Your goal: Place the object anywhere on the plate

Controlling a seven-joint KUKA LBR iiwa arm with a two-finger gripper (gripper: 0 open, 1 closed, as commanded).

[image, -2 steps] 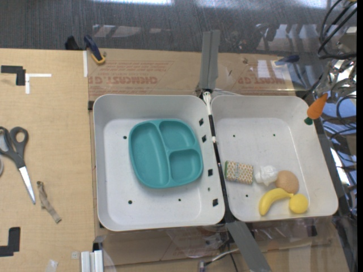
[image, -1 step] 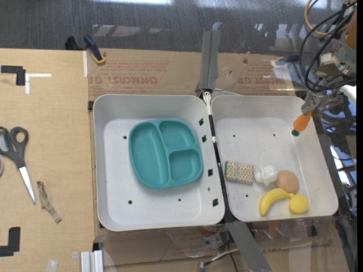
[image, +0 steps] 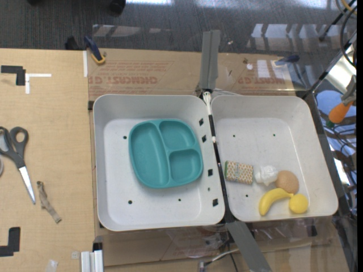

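Camera view: arm [image: 347, 89] seen at right edge; gripper state cannot be told. Banana [image: 274, 201] lies below-left of it; teal plate [image: 166, 153] farther left.

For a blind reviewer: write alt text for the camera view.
A teal divided plate lies in the left white bin. The right white bin holds a small patterned packet, a white lump, a brown egg-shaped item, a toy banana and a yellow item. Scissors lie on the bench at left.
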